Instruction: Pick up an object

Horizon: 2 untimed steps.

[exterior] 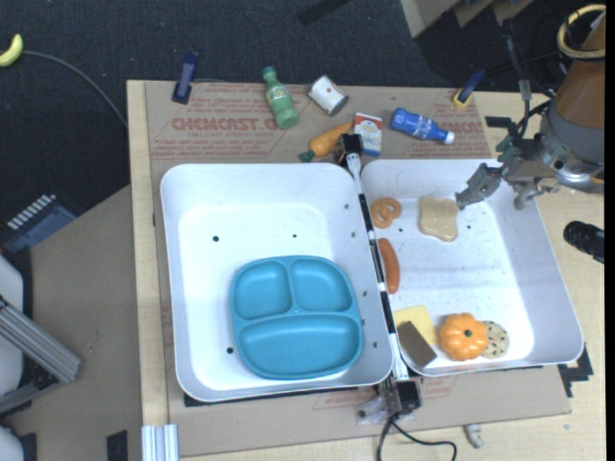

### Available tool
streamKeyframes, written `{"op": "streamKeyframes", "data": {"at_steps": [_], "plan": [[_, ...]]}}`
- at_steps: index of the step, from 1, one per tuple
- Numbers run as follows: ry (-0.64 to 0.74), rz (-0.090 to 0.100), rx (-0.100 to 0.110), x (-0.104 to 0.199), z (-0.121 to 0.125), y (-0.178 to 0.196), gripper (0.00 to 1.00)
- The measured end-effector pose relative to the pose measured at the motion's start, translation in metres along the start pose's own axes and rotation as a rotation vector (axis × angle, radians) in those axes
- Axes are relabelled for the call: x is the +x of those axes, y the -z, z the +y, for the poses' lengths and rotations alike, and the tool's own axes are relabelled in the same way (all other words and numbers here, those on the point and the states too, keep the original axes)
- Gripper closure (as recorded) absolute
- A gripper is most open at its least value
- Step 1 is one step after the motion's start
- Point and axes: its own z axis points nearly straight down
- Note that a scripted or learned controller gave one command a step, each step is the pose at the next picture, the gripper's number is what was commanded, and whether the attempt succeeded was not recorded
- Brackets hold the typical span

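The camera view shows the hand (502, 186) over the right bin (538, 286), at its far edge, fingers spread apart with nothing between them. Just left of the hand lies a beige bread slice (439, 219), then a pretzel (385, 211). Nearer than the slice are a sausage (389, 264), a yellow cheese wedge (414, 317) and an orange pumpkin (461, 336). The left bin (192, 209) holds a blue divided plate (295, 315).

My gripper (500, 185) hangs over the right bin (538, 286) at its two o'clock corner. In that bin a pretzel (385, 211) lies at eleven, bread (439, 219) at twelve, a sausage (389, 264) at nine, a pumpkin (462, 336) at six. A tray (295, 316) sits in the left bin (192, 257), toward five o'clock.
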Motion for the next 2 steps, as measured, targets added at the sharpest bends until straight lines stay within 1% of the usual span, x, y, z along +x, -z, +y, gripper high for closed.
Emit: {"op": "streamKeyframes", "data": {"at_steps": [1,2], "plan": [[0.000,0.002,0.005,0.020,0.036,-0.108,0.00],[0.000,0.000,0.003,0.010,0.054,-0.159,0.00]]}}
